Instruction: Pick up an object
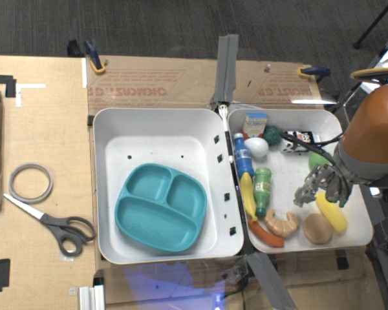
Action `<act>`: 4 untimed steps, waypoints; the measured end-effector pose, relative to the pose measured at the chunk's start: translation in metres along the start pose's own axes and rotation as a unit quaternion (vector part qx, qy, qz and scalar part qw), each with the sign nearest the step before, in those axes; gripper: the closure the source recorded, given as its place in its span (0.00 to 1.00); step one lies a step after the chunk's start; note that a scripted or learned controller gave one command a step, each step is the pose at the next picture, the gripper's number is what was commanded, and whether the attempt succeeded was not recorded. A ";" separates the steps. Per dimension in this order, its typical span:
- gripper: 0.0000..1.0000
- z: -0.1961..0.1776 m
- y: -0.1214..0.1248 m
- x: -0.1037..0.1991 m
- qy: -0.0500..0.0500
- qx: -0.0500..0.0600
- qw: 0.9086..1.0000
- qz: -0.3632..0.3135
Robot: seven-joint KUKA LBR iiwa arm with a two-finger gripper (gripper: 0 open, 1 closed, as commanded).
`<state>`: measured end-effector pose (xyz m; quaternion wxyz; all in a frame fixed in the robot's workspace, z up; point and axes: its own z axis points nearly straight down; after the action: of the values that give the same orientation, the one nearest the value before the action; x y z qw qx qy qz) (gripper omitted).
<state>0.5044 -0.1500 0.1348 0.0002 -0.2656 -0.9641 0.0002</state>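
My gripper [318, 187] hangs over the right part of the right bin [291, 112], just left of a yellow corn cob [332, 212]. Nothing shows between the fingers. In that bin lie a blue bottle [242, 159], a green bottle [262, 189], a banana [247, 197], a croissant [283, 223], a red sausage [266, 234], a brown egg-like ball [317, 228], a white egg [256, 148], a small carton [254, 123], a dark green piece [271, 134] and a black-and-white packet [299, 137].
The left bin [116, 134] holds a teal divided plate [160, 206]. Scissors [55, 224] and a tape ring [30, 183] lie on the bench to the left. A cardboard sheet [155, 82] and clamps sit behind the bins.
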 end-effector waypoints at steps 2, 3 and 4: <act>1.00 -0.072 0.063 -0.071 -0.002 0.000 0.975 0.221; 1.00 0.042 -0.016 -0.114 -0.001 0.000 0.994 0.108; 1.00 0.042 -0.002 -0.136 -0.002 -0.001 0.969 0.247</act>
<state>0.6201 -0.2218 0.0929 -0.0019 -0.4953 -0.8687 0.0002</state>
